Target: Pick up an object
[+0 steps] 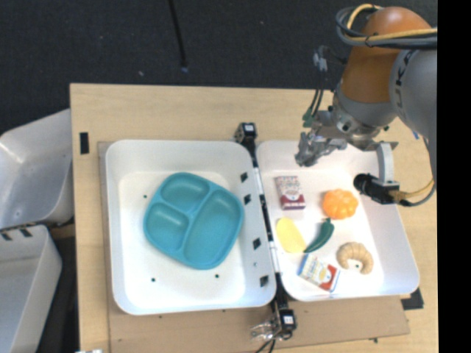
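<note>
- The gripper [307,155] hung over the back of the right bin [390,271], above bare white floor, apparently poised before choosing; I could not tell how its jaws stood.
- The small carton [290,193] lay nearest, just in front of it, long axis running front to back.
- The blue tray [193,219] sat alone in the left bin [125,285].

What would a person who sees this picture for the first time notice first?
Probably the blue divided plate, lying alone in the left bin. Next, the orange fruit among the small items in the right bin, near a green pepper and a croissant. Above the far end of that bin hangs the arm's claw.
</note>
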Controlling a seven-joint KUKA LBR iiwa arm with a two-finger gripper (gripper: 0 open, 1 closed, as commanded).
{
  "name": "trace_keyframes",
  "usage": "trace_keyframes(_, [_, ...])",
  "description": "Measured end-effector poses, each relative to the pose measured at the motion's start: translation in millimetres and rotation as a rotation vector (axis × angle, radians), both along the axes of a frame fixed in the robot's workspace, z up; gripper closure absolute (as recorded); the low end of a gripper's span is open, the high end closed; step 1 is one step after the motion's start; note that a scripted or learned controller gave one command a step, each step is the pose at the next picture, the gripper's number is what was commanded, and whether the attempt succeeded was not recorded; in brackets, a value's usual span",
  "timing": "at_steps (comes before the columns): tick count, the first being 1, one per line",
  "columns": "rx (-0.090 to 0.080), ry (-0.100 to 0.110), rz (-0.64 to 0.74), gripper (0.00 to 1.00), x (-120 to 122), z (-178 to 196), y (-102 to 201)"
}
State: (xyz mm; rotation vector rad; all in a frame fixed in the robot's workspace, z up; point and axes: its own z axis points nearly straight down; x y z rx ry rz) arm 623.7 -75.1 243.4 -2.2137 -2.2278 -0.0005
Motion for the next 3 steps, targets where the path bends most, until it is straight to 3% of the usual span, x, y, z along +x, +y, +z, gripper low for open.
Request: trace_keyframes(3, [-0.001,0.001,0.000,1.00,-22.4,5.2,148.8])
